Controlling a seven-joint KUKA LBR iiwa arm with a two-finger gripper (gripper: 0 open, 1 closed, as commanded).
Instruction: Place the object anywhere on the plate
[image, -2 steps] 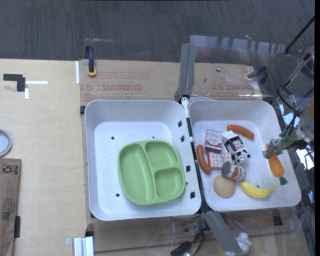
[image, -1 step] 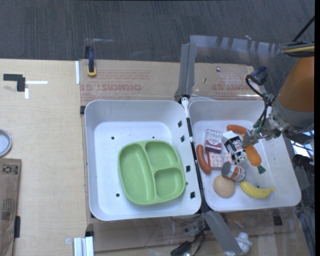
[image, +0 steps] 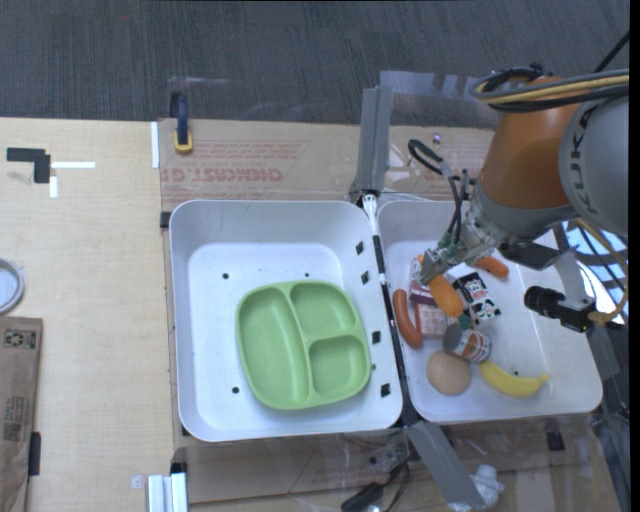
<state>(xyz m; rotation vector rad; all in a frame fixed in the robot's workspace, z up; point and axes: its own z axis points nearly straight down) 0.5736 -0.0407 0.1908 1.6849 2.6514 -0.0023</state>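
Green plate sits in the left bin, nothing placed on it yet. Gripper is parked low over the toy pile in the right bin. Clutter's so tight that two things could easily get snagged, or nothing at all.

The left bin holds just the green plate, with bare floor all round it, widest at the far side. The right bin is crowded: a sausage lies along its left wall, an egg, can and banana fill the near part. The arm overhangs its far half. The bins' touching rims form a ridge between them
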